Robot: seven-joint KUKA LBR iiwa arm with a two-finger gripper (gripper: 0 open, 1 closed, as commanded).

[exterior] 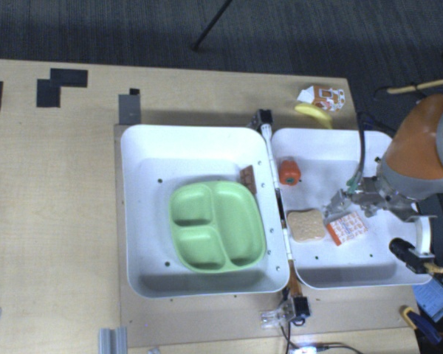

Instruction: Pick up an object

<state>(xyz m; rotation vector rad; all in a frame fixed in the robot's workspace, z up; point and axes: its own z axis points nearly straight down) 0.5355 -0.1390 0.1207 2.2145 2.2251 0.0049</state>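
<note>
In the right bin lie a tan slice of bread, an orange-red small object and a red-and-white packet. My gripper hangs low over the right bin, just above the packet's upper edge and right of the bread. Whether its fingers hold anything is hidden by the wrist. The orange band of the arm is at the right edge. A green divided plate lies in the left bin.
A small brown piece lies by the left bin's right wall. On the bench behind the right bin sit a yellow banana-like item and a small white-orange packet. Black cables and a blue item lie at the lower right.
</note>
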